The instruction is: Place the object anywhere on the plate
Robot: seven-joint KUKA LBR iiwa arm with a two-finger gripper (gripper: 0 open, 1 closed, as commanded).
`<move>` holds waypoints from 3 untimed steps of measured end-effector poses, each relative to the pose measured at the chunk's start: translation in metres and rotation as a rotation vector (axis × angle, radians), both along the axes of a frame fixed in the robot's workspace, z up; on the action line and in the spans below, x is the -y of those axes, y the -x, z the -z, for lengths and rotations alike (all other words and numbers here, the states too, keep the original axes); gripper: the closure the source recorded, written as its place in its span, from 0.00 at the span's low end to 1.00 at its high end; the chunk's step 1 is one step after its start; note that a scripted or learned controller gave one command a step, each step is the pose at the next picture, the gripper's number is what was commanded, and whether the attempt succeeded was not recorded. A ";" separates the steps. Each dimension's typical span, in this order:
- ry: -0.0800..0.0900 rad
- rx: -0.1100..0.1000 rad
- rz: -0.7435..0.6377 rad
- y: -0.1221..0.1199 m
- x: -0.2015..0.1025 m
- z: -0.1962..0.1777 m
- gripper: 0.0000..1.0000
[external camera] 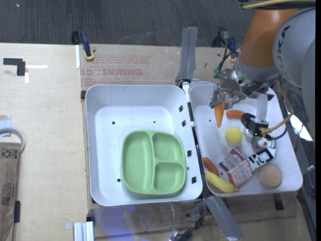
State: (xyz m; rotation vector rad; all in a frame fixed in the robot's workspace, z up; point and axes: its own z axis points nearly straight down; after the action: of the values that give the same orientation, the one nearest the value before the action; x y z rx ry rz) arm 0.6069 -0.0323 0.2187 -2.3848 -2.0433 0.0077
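Orange carrot upright, tip down, top pinched in the claw above right bin.

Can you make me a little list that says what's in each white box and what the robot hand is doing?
left bin: a green plate with three sections, nothing on it
right bin: a lemon, a banana, an egg, a snack packet
gripper: over the right bin's far end, a carrot hanging point-down between its fingers
task: carrot not yet on the plate
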 end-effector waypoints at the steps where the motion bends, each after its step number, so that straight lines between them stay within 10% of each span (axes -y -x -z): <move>1: -0.001 -0.001 0.032 0.050 -0.056 0.028 1.00; 2: -0.002 0.000 -0.227 0.067 -0.118 0.028 1.00; 3: 0.000 0.002 -0.081 0.051 -0.116 -0.053 1.00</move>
State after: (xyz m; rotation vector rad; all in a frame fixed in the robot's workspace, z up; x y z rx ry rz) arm 0.5561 0.0837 0.2721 -2.3015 -2.1386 0.0060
